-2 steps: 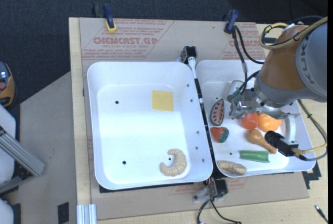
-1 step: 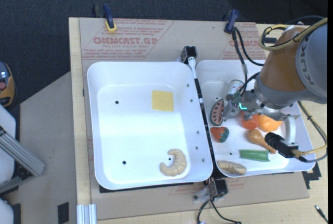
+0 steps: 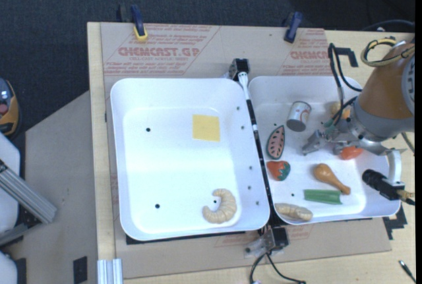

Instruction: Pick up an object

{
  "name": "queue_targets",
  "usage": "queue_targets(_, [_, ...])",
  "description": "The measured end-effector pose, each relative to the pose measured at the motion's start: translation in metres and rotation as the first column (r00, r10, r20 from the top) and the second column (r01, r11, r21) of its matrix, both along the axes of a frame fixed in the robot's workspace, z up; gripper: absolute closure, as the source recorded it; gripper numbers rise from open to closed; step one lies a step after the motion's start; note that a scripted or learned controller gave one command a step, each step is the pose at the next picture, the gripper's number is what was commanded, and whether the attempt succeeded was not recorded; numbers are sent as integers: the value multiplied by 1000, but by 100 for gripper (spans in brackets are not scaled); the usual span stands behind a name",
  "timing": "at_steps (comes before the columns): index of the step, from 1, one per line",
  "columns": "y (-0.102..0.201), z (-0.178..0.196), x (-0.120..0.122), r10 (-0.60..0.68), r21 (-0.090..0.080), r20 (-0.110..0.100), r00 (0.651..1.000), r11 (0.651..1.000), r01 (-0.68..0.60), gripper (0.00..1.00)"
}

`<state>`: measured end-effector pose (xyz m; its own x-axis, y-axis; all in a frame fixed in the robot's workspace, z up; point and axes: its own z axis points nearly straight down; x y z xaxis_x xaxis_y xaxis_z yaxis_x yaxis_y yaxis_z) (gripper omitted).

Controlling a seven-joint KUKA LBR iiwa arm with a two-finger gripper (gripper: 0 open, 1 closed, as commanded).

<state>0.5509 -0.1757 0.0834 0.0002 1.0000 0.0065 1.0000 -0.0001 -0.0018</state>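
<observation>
We view the bench (image 3: 165,45) from above, its brown protective sheet clamped at the far edge. On it sit two shallow white containers side by side: the left bin (image 3: 132,157) and the right bin (image 3: 264,95). The arm (image 3: 389,95) enters from the right, its orange band above a grey wrist, and reaches low over the right part of the right bin.

In the left bin we note a yellow square (image 3: 206,127) toward the far side and a pale croissant (image 3: 221,205) near the front edge. The right bin holds the more crowded set: a small metal can (image 3: 299,115) at the far side, a watermelon slice (image 3: 275,141) just beside the dividing wall, a strawberry (image 3: 278,170) nearer to us, a drumstick (image 3: 330,176), a green bean pod (image 3: 322,196), and a bread roll (image 3: 294,212) against the near rim.

The gripper (image 3: 324,142) points left, between the can and the drumstick; an orange-red piece (image 3: 349,152) lies just beside the wrist. We cannot tell whether the pincer is apart or together, and nothing is visibly held.

To do this step well, we judge that the gripper should centre over one isolated object, such as the drumstick, straddle its narrow axis, and descend fully before closing, keeping clear of the can and the bin wall.
</observation>
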Motion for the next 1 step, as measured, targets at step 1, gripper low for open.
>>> queue_targets(1, [66,2,65,8,-6,7,1000,1000,-8,0])
